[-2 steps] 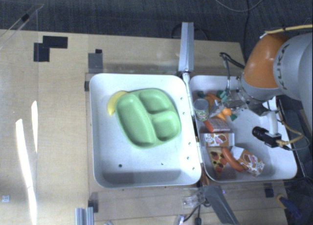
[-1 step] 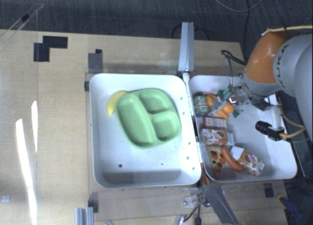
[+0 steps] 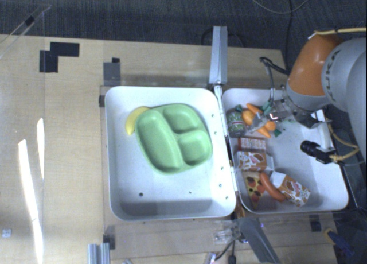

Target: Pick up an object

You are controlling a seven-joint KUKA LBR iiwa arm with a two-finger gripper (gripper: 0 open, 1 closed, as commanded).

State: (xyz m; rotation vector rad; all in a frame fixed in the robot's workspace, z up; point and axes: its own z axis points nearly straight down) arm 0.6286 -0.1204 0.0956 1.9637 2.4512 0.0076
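Note:
The right bin (image 3: 321, 168) holds several small items. A round green can (image 3: 235, 121) lies at its upper left. Orange carrot-like pieces (image 3: 252, 112) sit beside it. Below them are two brown snack packets (image 3: 252, 152), then a red sausage (image 3: 268, 185) and a white patterned packet (image 3: 293, 190). My gripper (image 3: 274, 115) hangs low over the upper part of this bin, right at another orange piece (image 3: 265, 128). The wrist hides what is under the gripper.
The left bin (image 3: 123, 194) carries a green divided plate (image 3: 172, 136), with a yellow banana-like thing (image 3: 133, 120) poking out from under its upper left. The grey and orange arm (image 3: 321, 76) covers the right bin's upper right corner. A metal post (image 3: 218, 56) stands between the bins.

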